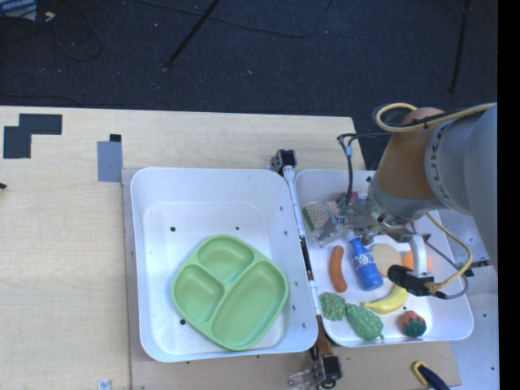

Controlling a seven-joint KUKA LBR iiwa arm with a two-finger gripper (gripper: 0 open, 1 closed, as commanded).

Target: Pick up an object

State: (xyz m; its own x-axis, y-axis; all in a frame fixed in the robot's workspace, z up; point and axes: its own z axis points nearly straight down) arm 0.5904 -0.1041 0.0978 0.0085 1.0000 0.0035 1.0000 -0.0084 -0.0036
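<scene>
The right bin (460, 328) holds several small items. A blue bottle (366, 263) lies in its middle, with an orange-red sausage (337, 269) to its left. A yellow banana (389, 301) lies below the bottle. Two knobbly green pieces (331, 305) (365, 322) sit at the front, and a red strawberry-like fruit (413, 323) sits at the front right. A speckled greenish item (320, 214) lies at the back left. My gripper (348, 220) is low in this bin, just right of the speckled item and above the bottle's cap. The arm's orange band (400, 169) rises behind it.
The left bin (154, 218) carries a green divided plate (231, 291). A pale disc (385, 257) and an orange piece (408, 260) lie right of the bottle under black cable. The wooden bench (57, 258) stretches to the left.
</scene>
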